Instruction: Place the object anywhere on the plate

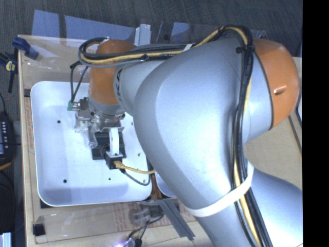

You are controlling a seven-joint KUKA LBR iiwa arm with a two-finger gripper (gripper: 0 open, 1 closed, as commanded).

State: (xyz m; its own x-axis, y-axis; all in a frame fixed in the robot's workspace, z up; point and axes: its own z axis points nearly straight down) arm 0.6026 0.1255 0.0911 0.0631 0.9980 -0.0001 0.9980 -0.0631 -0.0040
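My gripper (84,121) hangs over the left white bin (56,153), in its upper middle part, close to the floor. The orange wrist band sits right above it. I can make out nothing clearly under or beside the gripper. A curved white edge (163,189) shows just past the left bin's right wall, under the arm; it may be the plate's rim. The arm's grey bulk hides the rest of the right bin.
The left bin's floor shows a few small dark holes. A blue clamp (23,48) sits at the bench's far left corner. Bench frame parts (154,215) lie along the front edge.
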